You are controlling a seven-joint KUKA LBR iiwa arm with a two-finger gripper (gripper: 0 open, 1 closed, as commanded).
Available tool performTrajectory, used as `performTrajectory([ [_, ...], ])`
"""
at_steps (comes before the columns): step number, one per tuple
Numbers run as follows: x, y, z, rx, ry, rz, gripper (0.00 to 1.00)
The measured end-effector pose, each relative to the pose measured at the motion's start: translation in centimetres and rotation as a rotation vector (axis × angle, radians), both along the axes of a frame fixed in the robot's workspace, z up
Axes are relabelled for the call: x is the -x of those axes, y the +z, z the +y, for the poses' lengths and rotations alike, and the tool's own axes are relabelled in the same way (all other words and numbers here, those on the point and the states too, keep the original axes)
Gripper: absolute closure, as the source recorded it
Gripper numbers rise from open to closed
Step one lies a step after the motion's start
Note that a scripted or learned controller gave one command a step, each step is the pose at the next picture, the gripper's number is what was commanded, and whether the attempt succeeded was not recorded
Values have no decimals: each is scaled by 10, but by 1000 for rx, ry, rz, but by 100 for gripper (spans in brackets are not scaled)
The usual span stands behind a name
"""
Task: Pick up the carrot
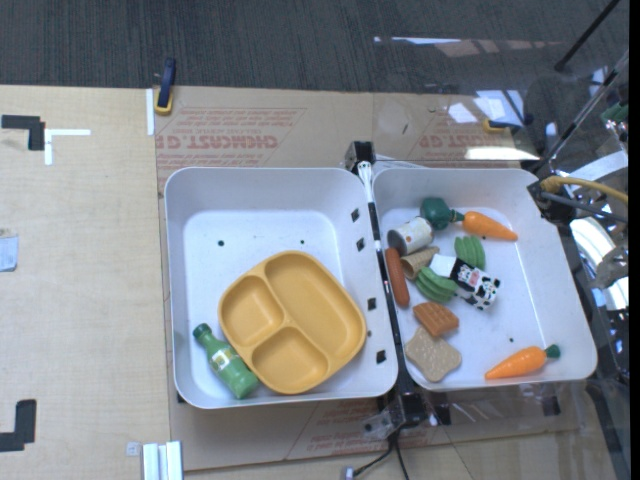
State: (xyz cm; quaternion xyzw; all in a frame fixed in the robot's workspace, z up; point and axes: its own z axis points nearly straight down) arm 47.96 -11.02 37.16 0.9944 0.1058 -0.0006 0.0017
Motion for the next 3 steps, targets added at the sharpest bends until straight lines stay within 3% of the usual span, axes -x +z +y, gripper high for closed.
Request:
performTrajectory([
  [1, -31, -111, -2, -4, -7, 6, 0],
  [2, -48, -268, -22, -5, -3, 3, 0],
  [3, -48, -259, -22, -7, 5, 7, 100],
])
